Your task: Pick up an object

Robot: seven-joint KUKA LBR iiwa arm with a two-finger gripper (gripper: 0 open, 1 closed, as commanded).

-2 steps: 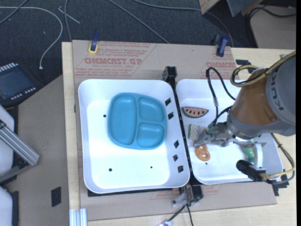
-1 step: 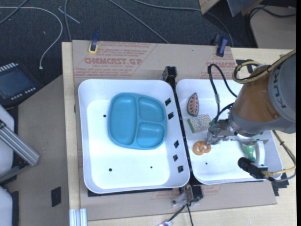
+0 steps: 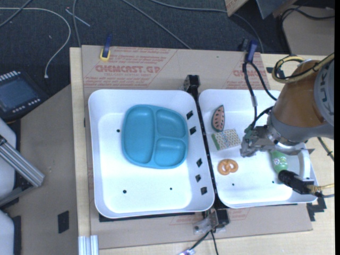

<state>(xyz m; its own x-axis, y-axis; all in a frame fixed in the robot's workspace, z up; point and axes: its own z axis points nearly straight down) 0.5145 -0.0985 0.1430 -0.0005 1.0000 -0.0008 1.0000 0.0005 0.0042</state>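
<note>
In the right bin (image 3: 249,195) lie a watermelon slice (image 3: 218,118), a green patterned packet (image 3: 226,138) and a small orange pretzel (image 3: 228,167). A green object (image 3: 280,161) lies partly hidden under the arm at the bin's right side. My gripper (image 3: 249,145) hangs low over the right bin, just right of the packet and above-right of the pretzel. Nothing shows between its fingers from this angle.
The left bin (image 3: 106,190) holds a blue divided plate (image 3: 155,136). A black divider (image 3: 201,142) runs between the bins. Cables (image 3: 255,78) cross the right bin's back edge. The arm's orange and grey body (image 3: 300,108) overhangs the right bin's right side.
</note>
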